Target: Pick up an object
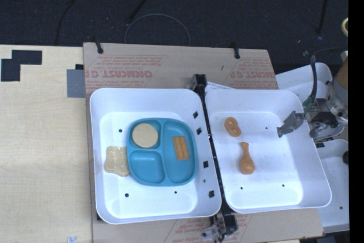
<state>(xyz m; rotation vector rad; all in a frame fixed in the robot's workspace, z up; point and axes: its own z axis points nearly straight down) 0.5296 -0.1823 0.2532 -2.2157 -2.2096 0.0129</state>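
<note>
Left bin [108, 111]: blue divided tray [149, 171] lying flat on the floor. Round tan disc [144, 135] in the upper left compartment; orange ridged bar [181, 148] in the right compartment; lower compartment bare. Pale flat slice [116, 160] just outside the tray, touching its left edge.

Black divider hardware [207, 145] between the two bins, running top to bottom.

Right bin [284, 190]: orange pretzel-shaped piece [232, 127] in the upper left area; tan drumstick-shaped piece [245, 160] just below it, apart from it, narrow end up. Both lying loose on the white floor, well clear of the walls.

Claw [290, 123] at the right rim of the right bin, one dark finger projecting left over the bin interior. Open or clenched: cannot tell, the wrist and cables crowding the view. Nothing seen between its tips.

Step in hand, by judgement: approach, with no grasp made. Nearest candidates: the two pieces in the right bin, both to the left of the claw.

Next move, by judgement: travel left across the bin, centre over one piece, descend with tips astride its narrow axis, close, lift. Drumstick neck likely the easier hold; pretzel low and flat, prone to slipping.
</note>
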